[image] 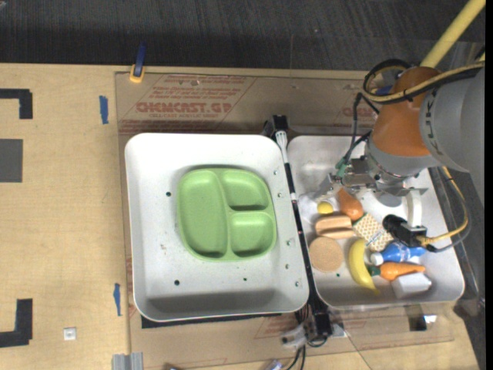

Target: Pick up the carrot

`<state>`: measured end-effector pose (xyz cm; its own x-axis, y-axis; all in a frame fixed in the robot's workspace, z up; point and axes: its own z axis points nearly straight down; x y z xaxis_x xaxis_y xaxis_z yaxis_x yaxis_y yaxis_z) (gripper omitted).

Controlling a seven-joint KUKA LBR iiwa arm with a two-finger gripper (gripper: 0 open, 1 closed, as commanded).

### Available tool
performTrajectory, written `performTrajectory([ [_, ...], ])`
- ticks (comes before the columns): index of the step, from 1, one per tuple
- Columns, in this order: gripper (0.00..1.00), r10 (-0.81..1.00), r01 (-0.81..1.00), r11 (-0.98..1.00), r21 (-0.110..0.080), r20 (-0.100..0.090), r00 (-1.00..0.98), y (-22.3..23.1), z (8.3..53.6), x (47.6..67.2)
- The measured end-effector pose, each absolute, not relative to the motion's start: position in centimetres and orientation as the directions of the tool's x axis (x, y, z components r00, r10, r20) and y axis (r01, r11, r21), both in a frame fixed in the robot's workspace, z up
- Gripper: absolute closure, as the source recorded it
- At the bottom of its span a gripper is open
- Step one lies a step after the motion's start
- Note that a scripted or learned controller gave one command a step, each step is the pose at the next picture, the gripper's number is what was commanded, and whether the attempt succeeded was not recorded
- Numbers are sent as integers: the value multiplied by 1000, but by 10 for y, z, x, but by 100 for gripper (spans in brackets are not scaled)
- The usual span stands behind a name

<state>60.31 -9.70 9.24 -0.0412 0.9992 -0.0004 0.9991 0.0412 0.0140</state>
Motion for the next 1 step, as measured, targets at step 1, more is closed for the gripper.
performTrajectory([
  [1, 100, 999, 999, 41, 28, 0, -41, -95, 106, 607],
])
